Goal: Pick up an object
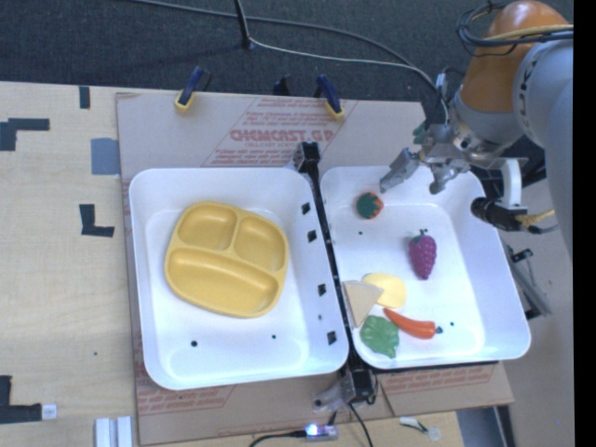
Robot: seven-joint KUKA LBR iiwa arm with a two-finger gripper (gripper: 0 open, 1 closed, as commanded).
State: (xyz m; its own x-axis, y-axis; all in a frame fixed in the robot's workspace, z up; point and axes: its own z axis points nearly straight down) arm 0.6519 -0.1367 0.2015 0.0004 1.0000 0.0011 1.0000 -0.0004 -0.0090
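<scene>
The right bin (pixel 494 287) holds several toy foods. A small red and green strawberry-like piece (pixel 370 205) lies near its back left. A purple grape bunch (pixel 423 254) sits in the middle. At the front lie a yellow round piece (pixel 389 289), a tan wedge (pixel 360 298), a green leafy piece (pixel 380 335) and an orange carrot (pixel 412 324). My gripper (pixel 415 175) hovers over the bin's back edge, open, with nothing between its fingers, to the right of the strawberry-like piece.
The left bin (pixel 149 343) holds a yellow divided plate (pixel 226 259). A black divider with clips (pixel 319 240) runs between the bins. Blue and yellow clamps (pixel 191 88) hold the cardboard at the back. Cables trail behind the bench.
</scene>
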